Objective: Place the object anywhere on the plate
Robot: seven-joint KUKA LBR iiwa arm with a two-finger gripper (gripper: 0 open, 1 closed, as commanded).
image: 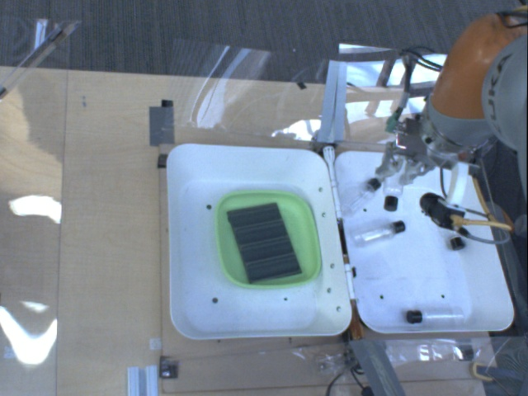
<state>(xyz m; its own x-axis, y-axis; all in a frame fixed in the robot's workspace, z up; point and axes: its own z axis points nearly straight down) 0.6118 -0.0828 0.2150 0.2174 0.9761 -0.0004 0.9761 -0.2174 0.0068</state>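
A lime green plate sits in the middle of the left white bin. A dark grey ribbed rectangular block lies flat on the plate, slightly turned, and nothing touches it. My gripper hangs over the upper left part of the right white bin, well to the right of the plate. It is just above a clear vial with a black cap. I see nothing held in it.
The right bin holds several small clear vials with black caps, such as a vial at mid left and another vial near the front edge. A black cable plug hangs from the arm. A metal post stands behind the bins.
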